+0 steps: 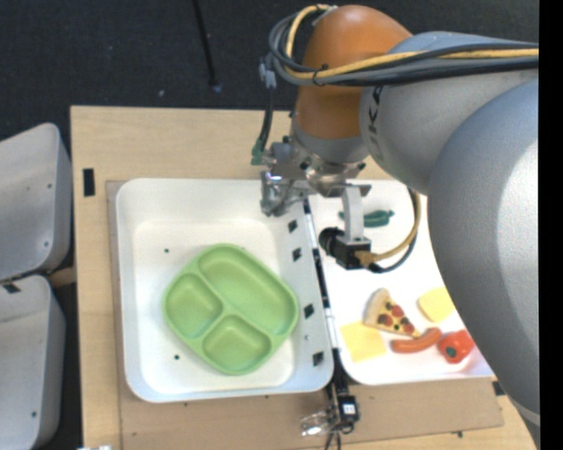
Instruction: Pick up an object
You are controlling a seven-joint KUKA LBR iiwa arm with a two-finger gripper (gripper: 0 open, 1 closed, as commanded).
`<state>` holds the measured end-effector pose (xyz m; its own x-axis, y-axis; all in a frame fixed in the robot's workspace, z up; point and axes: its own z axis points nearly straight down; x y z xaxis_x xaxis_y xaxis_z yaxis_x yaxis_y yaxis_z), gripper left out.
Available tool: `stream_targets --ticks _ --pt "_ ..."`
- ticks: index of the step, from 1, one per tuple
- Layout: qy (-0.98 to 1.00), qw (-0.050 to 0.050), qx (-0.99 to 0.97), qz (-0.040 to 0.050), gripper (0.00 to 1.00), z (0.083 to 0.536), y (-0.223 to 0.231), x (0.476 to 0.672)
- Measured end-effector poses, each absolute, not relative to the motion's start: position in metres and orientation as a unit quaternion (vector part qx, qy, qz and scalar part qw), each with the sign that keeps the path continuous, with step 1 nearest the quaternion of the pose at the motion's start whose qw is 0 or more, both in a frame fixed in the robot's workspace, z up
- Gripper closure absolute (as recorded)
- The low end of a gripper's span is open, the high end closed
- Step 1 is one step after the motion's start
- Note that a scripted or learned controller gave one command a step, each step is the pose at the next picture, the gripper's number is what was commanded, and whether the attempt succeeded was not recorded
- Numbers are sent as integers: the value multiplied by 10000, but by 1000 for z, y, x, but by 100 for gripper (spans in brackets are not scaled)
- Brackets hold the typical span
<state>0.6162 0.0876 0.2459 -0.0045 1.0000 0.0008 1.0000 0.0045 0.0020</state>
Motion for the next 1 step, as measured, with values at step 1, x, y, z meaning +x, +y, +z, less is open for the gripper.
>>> stream_targets --ticks 1 --pt "7083 0 7059 1 0 245 87 616"
